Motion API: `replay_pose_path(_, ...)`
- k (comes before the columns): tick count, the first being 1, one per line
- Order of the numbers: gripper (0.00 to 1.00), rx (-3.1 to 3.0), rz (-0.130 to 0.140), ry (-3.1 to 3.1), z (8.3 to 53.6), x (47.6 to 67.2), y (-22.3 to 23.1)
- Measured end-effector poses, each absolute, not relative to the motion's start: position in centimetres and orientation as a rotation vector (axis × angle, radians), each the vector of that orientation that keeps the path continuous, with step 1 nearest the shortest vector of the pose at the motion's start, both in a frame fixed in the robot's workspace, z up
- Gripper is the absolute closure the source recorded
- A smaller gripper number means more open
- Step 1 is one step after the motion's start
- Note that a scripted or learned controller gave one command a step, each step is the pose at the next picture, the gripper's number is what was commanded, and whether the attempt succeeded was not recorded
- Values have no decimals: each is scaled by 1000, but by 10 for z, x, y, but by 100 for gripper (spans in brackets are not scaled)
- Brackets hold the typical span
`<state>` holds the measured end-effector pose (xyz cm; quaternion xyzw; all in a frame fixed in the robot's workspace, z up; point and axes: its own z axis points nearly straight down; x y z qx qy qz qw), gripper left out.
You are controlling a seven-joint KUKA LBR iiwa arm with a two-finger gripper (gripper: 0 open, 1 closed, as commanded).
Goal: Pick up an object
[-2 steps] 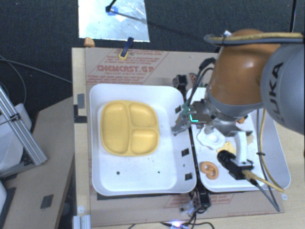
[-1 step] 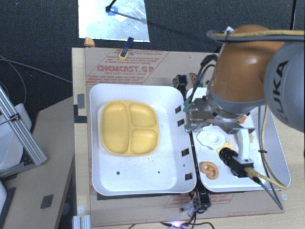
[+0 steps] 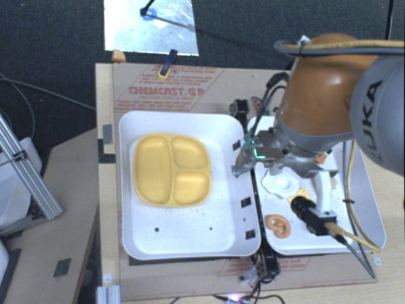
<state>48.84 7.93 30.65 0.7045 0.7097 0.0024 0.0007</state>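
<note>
Near the right bin's (image 3: 370,220) bottom-left corner lies a brown pretzel (image 3: 277,225), with a white fried-egg toy (image 3: 279,185) just behind it. Gripper (image 3: 243,164) sits over the seam between the bins, apart from both. Released or clenched: can't tell. Yellow divided plate (image 3: 171,170) lies mid-left in the left bin (image 3: 190,242).

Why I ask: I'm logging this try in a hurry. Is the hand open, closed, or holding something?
Hand: cannot be told, open or closed. It sits at the left edge of the right bin.
</note>
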Motion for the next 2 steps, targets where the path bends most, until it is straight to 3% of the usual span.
replay_pose_path(1, 100, 2207, 12, 2232, 317, 489, 80)
replay_pose_path(2, 100, 2209, 13, 2228, 362, 531, 137)
